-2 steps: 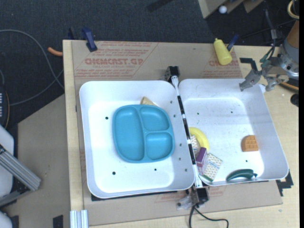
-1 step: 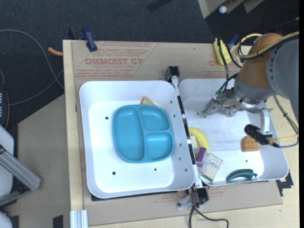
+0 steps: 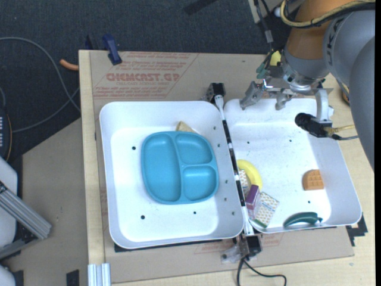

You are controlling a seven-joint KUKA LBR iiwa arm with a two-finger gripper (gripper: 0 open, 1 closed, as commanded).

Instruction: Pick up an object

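Above the far rim of the right bin: we see the gripper [image 3: 266, 97] hanging from the grey arm [image 3: 351, 34] with its orange band [image 3: 312, 25].
Jaws: we read them as spread apart, one fingertip [image 3: 245, 102] to the left and the other [image 3: 280, 103] to the right, with bare white bin floor showing in the gap.
Held: we see nothing between the fingers, and they touch no object that we can make out.
Right bin [image 3: 333, 159]: white and shallow; its objects lie toward the near side, well apart from the gripper.
Yellow object [image 3: 250, 173]: against the bin's left wall, banana-like.
Purple block [image 3: 252, 195]: just beside the yellow object, on its near side.
Patterned packet [image 3: 265, 208]: touching the purple block, near the front left corner.
Green ring-shaped item [image 3: 302, 220]: at the front rim.
Orange-brown waffle piece [image 3: 312, 180]: alone toward the right wall.
Left bin [image 3: 119, 159]: holds a blue divided plate [image 3: 178, 167], with a tan corner of something [image 3: 184, 126] peeking out at its far edge.
Surface: we see both bins resting on a cardboard sheet [image 3: 143, 73] printed in red letters, laid on a pale wooden bench [image 3: 98, 219].
Room: dark carpet [image 3: 41, 16] beyond the bench, with a black cable [image 3: 36, 46] looping across it at the left.
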